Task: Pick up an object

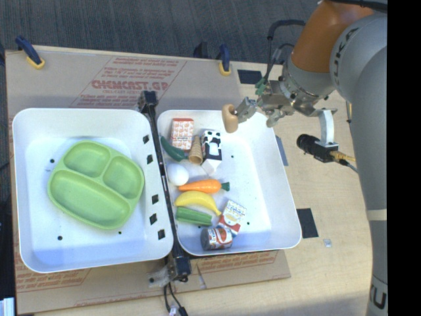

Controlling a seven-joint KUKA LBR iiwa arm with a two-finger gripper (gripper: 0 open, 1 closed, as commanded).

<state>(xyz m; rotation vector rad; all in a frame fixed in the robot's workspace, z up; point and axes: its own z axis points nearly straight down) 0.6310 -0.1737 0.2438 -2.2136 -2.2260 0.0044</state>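
My gripper [235, 114] hangs above the far edge of the right bin [276, 196], reaching in from the right. It is shut on a small tan rounded object [229, 119], which is lifted clear of the bin floor. Below and to its left in the bin lie a black-and-white carton [211, 145], an ice-cream cone [197, 151] and a red-and-white box [182, 133]. Nearer the front are a white egg [177, 174], a carrot [200, 186], a banana [198, 202], a green cucumber [191, 216], a red-and-white packet [232, 216] and a can [216, 238].
The left bin [33, 242] holds a green divided plate [97, 184]. A black divider bar [155, 157] runs between the bins. The right bin's objects crowd its left half; its right half shows bare white floor. A black cable fitting [316, 147] hangs off the arm.
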